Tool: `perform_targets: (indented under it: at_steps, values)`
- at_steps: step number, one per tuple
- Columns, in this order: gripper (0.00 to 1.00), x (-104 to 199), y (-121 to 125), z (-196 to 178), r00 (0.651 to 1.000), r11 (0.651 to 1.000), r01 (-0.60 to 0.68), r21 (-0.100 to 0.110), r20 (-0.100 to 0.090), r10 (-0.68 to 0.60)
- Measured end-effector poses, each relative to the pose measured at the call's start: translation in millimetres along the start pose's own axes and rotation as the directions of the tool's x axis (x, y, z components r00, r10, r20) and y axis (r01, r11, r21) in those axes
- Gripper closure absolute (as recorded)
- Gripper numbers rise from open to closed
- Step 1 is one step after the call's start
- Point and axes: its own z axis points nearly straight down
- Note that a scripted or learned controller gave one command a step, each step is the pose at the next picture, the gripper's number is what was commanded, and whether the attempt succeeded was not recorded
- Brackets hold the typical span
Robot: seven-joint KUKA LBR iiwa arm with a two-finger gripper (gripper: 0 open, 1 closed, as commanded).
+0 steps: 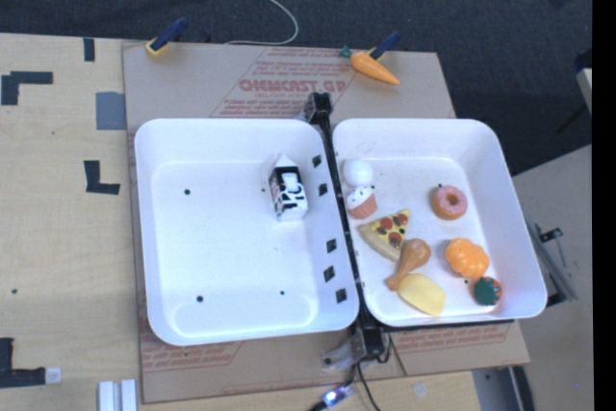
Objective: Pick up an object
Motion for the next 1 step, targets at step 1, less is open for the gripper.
perform_targets:
  at_steps: [1]
  values:
    - [1.0,59.8,-113.1,48.3,1.0,1.0,0.003,0.017,-0.007,-0.003]
